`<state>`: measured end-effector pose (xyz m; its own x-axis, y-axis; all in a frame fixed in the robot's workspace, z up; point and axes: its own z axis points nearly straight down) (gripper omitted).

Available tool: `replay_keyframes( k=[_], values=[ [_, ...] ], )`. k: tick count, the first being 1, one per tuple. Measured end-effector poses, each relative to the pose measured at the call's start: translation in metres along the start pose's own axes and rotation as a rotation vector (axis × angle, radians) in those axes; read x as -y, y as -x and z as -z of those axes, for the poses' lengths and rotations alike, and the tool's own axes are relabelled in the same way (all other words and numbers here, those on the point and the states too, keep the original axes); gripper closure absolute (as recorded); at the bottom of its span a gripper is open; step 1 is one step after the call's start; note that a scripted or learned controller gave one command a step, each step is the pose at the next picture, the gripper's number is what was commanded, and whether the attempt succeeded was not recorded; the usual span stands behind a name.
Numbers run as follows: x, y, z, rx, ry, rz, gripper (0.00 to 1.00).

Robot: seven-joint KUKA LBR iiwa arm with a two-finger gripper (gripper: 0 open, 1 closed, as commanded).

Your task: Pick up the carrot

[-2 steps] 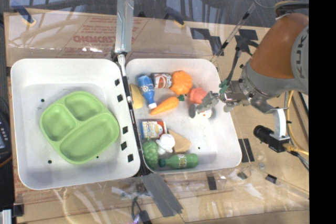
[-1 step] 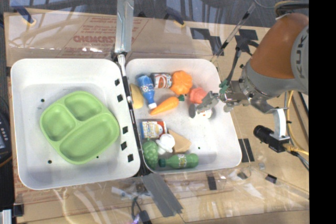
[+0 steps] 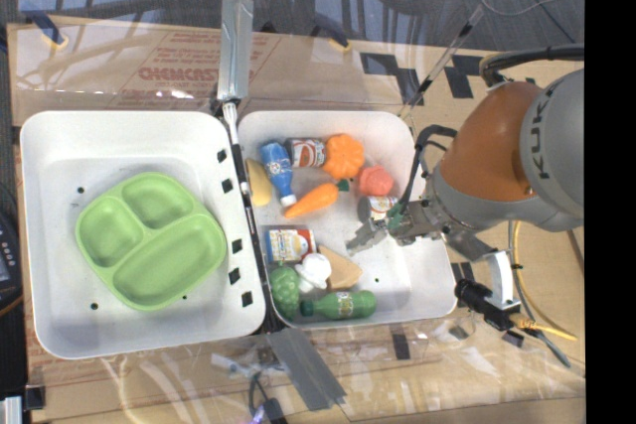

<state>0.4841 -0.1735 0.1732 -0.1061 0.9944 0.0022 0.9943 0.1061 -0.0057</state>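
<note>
Your pincer (image 3: pixel 360 236) hangs low inside the right bin (image 3: pixel 429 285), over bare floor near the middle of that bin, reaching in from the right wall; whether its tips stand apart or together you cannot tell, since they blur into a dark shape. Nothing shows between them, so count it as carrying nothing.

You find the carrot (image 3: pixel 311 202) lying flat up and to the left of the pincer, near the bin's centre, its thin end pointing toward the left wall. It lies at a slant, so a grip across its thick end likely needs the wrist turned to suit.

You have crowding to mind. A blue bottle (image 3: pixel 277 170) lies just beside the carrot's thin end, and a small orange pumpkin (image 3: pixel 344 155) sits just past its thick end toward the far wall, with a red-labelled jar (image 3: pixel 309 153) between those two. A pinkish-red fruit (image 3: pixel 376 181) rests close to the arm's wrist, and a descent may nudge it. Along the near wall you see a green bottle (image 3: pixel 340 305), a white piece (image 3: pixel 315 268) and a small carton (image 3: pixel 289 243), all well clear of the carrot.

You can leave the left bin (image 3: pixel 50 213) alone; it holds just a green divided plate (image 3: pixel 151 239)
</note>
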Motion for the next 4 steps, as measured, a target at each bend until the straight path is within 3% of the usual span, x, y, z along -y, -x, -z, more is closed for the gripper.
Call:
replay_keyframes(
  k=[1, 2, 3, 4],
  values=[
    [-0.043, -0.077, 0.001, 0.001, 0.002, -0.124, 0.0],
    [-0.09, -0.047, -0.081, 0.002, 0.004, 0.029, 0.0],
    [-0.182, -0.075, 0.023, 0.003, 0.009, -0.044, 0.0],
    [-0.13, -0.041, -0.054, 0.001, -0.001, -0.274, 0.0]
  ],
)
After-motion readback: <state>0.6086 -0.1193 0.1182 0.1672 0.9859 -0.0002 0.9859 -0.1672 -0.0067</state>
